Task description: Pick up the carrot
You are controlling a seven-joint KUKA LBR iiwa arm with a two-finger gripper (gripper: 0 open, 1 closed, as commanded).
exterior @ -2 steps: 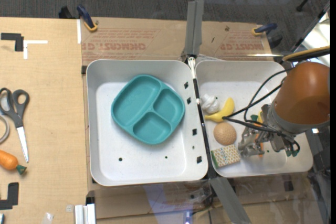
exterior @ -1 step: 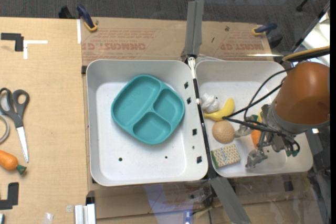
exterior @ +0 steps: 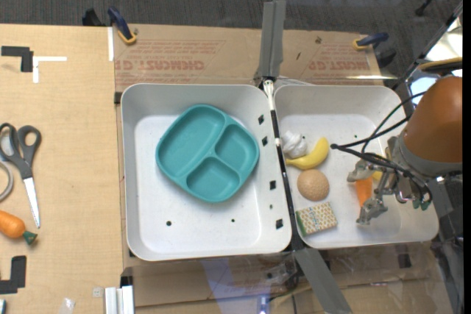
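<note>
The tool [exterior: 370, 195] sits low in the right bin [exterior: 346, 105], its fingers set at either side of the orange carrot [exterior: 363, 191]; whether they press on it cannot be told. The carrot lies near the bin's right part, right of a brown egg [exterior: 313, 184]. A banana [exterior: 312, 156] lies above the egg. The left bin [exterior: 140, 180] holds a teal divided plate [exterior: 208, 152].

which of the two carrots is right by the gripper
The carrot in the right bin, the orange piece beside the gripper. The other carrot lies far off on the bench at the left edge, below the scissors.
</note>
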